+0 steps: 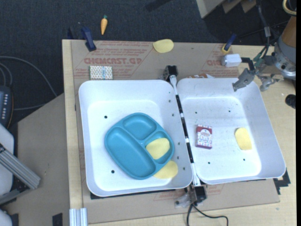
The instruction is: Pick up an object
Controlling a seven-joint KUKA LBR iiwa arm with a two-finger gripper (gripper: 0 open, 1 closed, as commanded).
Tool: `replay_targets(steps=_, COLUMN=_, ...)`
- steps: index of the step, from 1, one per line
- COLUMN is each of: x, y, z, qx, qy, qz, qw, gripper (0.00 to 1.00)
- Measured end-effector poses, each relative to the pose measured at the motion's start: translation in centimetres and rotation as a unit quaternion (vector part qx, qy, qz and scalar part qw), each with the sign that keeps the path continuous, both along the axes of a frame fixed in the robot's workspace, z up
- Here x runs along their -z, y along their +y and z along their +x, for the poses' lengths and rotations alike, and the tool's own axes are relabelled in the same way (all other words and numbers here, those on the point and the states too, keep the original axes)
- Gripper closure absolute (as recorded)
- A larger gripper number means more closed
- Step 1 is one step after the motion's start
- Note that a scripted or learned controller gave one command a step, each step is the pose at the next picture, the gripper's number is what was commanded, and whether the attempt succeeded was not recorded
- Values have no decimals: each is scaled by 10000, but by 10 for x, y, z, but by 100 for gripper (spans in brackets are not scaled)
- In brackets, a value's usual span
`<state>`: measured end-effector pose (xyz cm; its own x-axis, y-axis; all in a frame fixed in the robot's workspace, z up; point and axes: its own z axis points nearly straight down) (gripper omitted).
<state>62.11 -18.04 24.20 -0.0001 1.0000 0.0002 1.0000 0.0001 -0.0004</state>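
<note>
— So, biggest first: two white bins side by side. The left bin (94,102) holds a blue divided tray (131,147) with a yellow piece (158,147) in one compartment and another yellow piece (167,170) just beside the tray's edge.

— And the right bin (263,112)?

— A small red packet (204,137) near its middle, and a yellow lump (243,138) well apart to its right.

— Where's the arm?

— The gripper (254,78) hangs over the right bin's far rim, carrying nothing. Whether it's spread wide or pinched, I cannot tell from where I stand.

— So what stage?

— I'd judge it's the approach, nothing picked yet. Next it needs to come in over the packet or the lump, drop straight down, and close squarely on it.
</note>
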Motion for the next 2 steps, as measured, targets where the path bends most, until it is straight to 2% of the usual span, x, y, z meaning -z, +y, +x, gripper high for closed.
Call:
replay_targets(steps=1, x=89, y=66, z=-20, qx=-5, qy=8, qz=5, qw=10000, gripper=0)
replay_targets(steps=2, x=154, y=89, z=-40, qx=-1, qy=9, qz=3, qw=10000, gripper=0)
